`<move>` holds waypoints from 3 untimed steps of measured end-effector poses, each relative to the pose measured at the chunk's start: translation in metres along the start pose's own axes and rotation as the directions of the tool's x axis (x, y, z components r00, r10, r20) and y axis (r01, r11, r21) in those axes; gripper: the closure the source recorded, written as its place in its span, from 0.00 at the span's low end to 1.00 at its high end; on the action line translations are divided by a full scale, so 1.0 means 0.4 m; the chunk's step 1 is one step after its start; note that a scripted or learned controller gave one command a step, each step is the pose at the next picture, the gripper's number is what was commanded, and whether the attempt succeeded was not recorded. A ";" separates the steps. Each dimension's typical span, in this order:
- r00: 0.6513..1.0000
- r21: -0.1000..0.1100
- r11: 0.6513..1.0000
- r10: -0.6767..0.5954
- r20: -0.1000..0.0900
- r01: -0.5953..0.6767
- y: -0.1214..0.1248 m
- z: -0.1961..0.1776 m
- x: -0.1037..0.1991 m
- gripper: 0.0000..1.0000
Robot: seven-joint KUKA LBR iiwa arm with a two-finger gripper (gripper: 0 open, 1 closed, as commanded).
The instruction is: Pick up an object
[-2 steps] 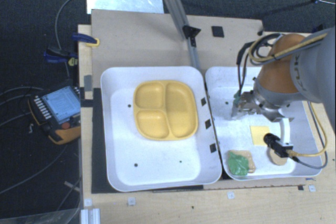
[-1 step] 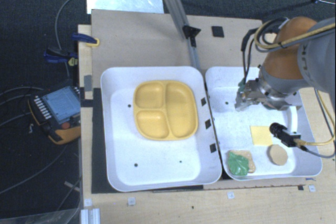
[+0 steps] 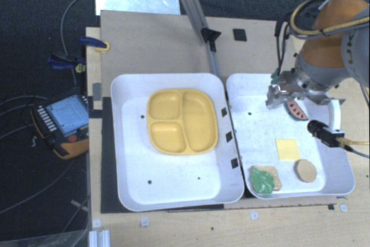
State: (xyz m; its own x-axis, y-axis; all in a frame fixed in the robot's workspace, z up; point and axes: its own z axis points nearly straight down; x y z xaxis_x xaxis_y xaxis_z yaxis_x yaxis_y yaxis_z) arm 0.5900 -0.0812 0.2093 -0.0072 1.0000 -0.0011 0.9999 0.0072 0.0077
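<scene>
We see the gripper [image 3: 278,98] low over the far part of the right bin [image 3: 248,142]; we cannot tell its finger state. A red slice [image 3: 298,111] lies just right of it; yellow square [image 3: 287,149], round biscuit [image 3: 306,170] and green item [image 3: 263,180] sit nearer.
</scene>
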 end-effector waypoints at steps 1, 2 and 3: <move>1.000 0.002 1.000 0.000 -0.001 0.000 0.010 -0.111 0.008 1.00; 1.000 0.007 1.000 -0.003 -0.003 0.003 0.004 -0.105 0.150 1.00; 1.000 0.005 1.000 -0.002 -0.002 0.002 0.045 -0.066 0.280 1.00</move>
State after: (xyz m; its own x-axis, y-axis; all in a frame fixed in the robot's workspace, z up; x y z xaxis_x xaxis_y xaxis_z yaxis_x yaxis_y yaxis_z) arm 0.6069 0.0311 0.2358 -0.0092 1.0000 0.0006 1.0000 0.0092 0.0025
